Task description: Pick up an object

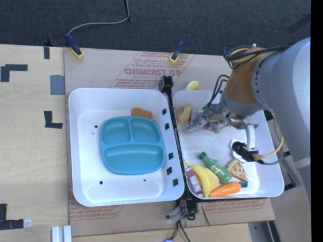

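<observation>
The arm reaches over the right bin (267, 183), and its end effector (202, 121) hangs low near the bin's far left corner. I cannot tell how the end effector is set, because the picture is blurry there and the wrist hides part of it.

Just beside the end effector, close to the bin's left wall, lies a small yellow thing (184, 114), maybe a toy snack, and I cannot say if the two touch. This looks like the thing the arm may go for.

More toys sit at the near edge of the right bin: a green bottle (214, 166), a banana (203, 177), a carrot (225, 189) and a pizza slice (237, 170). They are bunched up and touching.

The left bin (81, 105) holds a blue plate (133, 145) in the middle and a small brown bit (142, 113) at the plate's far edge.

What could go wrong: the yellow thing is right by the wall, so the end effector may bump the wall or push the thing away and close on nothing. The cables (262, 155) hanging from the arm could also snag on the bin
</observation>
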You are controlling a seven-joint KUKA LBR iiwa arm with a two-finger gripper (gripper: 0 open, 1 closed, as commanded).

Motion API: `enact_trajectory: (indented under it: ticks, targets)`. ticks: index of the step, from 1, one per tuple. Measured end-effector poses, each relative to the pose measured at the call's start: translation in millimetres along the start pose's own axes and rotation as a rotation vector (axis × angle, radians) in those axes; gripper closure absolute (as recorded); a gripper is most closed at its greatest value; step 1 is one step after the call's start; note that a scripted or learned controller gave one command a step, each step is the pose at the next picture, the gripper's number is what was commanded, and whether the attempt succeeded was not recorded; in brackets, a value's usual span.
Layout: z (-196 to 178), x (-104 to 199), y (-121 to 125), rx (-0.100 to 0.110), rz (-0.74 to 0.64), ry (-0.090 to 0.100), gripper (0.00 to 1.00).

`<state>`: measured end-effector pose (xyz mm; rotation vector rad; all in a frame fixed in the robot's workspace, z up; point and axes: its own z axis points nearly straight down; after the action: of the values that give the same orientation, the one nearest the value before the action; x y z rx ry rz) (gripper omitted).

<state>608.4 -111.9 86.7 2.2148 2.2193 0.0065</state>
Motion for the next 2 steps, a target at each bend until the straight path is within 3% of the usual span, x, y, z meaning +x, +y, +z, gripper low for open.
enact_trajectory:
  ticks: [1,2]
  targets:
    - [1.5,14.6,25.2,0.004,0.000,-0.001,0.00]
    - [2.2,-18.3,57.9,0.022,-0.003,0.004,0.00]
